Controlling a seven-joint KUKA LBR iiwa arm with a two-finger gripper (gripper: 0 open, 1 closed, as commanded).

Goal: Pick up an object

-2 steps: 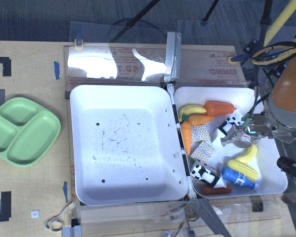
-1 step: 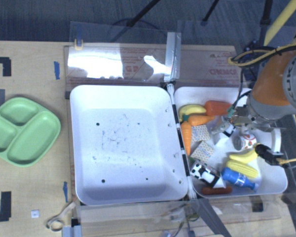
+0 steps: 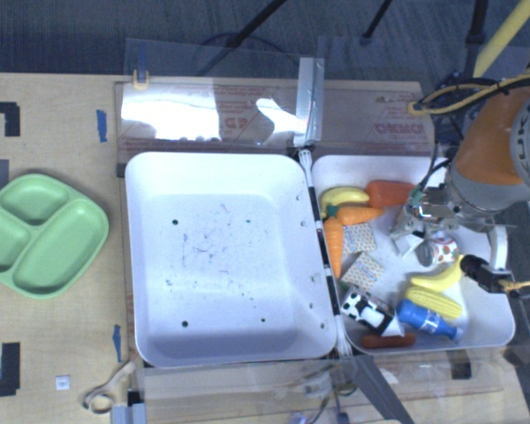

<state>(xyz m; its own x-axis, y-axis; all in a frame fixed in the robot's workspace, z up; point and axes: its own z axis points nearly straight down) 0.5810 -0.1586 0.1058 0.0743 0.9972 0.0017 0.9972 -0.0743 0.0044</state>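
Camera view: the grey arm (image 3: pixel 499 162) reaches in from the right, and its gripper (image 3: pixel 421 232) hangs low over the right bin (image 3: pixel 499 321); whether the claw is wide or narrow cannot be told. That bin holds a banana (image 3: pixel 342 196), carrots (image 3: pixel 344 219), a corn cob (image 3: pixel 435 291), and a blue bottle (image 3: pixel 427 318). A green divided plate (image 3: pixel 40 234) lies well apart, left of the left bin (image 3: pixel 221 254).

The grey arm with its orange band enters from three o'clock, its gripper (image 3: pixel 421 226) lowered toward nine o'clock.
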